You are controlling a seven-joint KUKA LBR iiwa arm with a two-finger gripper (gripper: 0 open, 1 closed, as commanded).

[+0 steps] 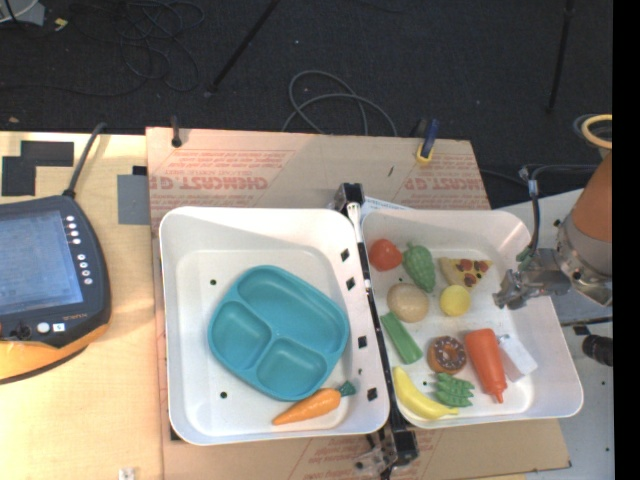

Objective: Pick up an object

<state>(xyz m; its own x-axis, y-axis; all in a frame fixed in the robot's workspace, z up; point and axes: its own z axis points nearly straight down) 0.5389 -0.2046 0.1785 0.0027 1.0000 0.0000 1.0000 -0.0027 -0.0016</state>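
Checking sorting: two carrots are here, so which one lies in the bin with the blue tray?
The smaller carrot, lying below the blue tray in the left bin. The bigger carrot is in the right bin among other toy food.

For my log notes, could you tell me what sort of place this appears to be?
Probably a robotics lab bench: two white bins of toy food such as a carrot, a control pendant at the side, and cables on dark carpet behind.
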